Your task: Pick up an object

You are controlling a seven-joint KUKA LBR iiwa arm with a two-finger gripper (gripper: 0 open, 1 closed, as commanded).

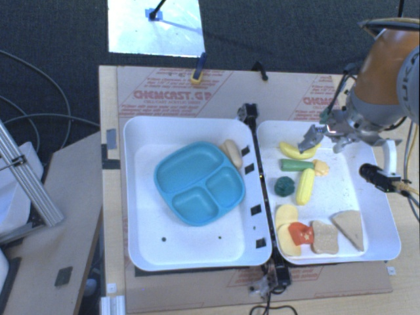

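Right bin [387,235]: claw [314,138] hovering over the banana [296,151]; whether it is released or clenched, cannot tell. Advice: be descending straight, centring on the banana, avoiding the green piece [296,165] just beside.

Left bin [141,241]: blue divided plate [199,184] fills the middle; bare floor along the near edge.
Right bin [377,205]: toy food crowds its left half and near edge; right side open.
Divider: black clips [256,209] line it.
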